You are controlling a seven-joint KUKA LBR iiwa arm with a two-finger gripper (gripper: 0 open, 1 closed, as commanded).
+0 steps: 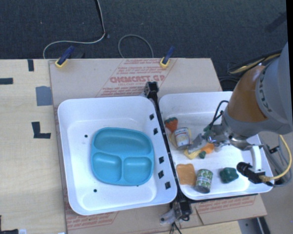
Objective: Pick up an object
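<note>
A: The arm reaches in from the right edge, and the gripper (207, 141) is low in the middle of the right bin (224, 97), right over the clutter.

B: What's beneath it?

A: A yellow and orange piece (200, 149), a wedge shape, lying with its long axis running from the bin's divider toward the right wall. It sits directly under the fingertips, maybe already touching them. Whether it's actually gripped, I can't tell; the wrist hides the gap, so open or closed is anyone's guess.

B: Neighbours?

A: Crowded. A small jar (181, 136) with a pale label just beside it toward the divider, shiny and cylindrical. A carrot-like toy (171, 122) with a green top nearer the far wall. Along the near edge: a flat orange slab (186, 174), a green-labelled can (204, 180) on its side, and a lumpy dark green thing (228, 174).

B: And the left bin?

A: The left bin (70, 123) carries a smooth blue divided tray (122, 156), well apart from the action.

B: Call it?

A: Wedge is the target, I reckon. The jar so close could get nudged.
</note>
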